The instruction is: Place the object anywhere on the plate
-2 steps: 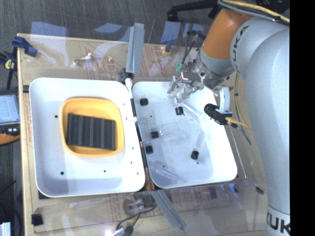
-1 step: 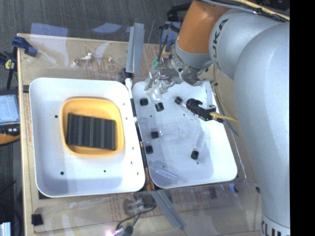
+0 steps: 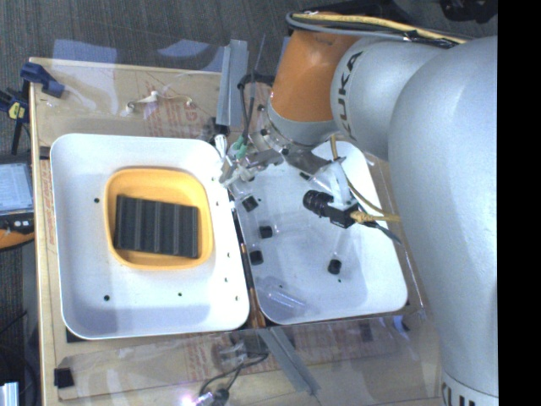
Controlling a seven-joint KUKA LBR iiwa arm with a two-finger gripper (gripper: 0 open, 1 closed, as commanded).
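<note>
- yellow plate (image 3: pixel 157 183) holding a dark ridged block (image 3: pixel 157 226) sits in the left bin (image 3: pixel 76 303)
- gripper (image 3: pixel 239 169) hovers over the right bin's (image 3: pixel 380 299) far left corner; grip state cannot be told

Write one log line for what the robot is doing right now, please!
arm: over right bin | gripper: at that bin's upper-left corner, grasp unclear | plate: yellow, in left bin, holds dark ridged insert only

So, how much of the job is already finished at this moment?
Nothing looks done yet: the yellow plate in the left bin carries a dark ridged block, with no other object on it. In hand: the gripper sits over the right bin, above several small dark pieces. Left: carrying one piece over and setting it on the plate.
</note>
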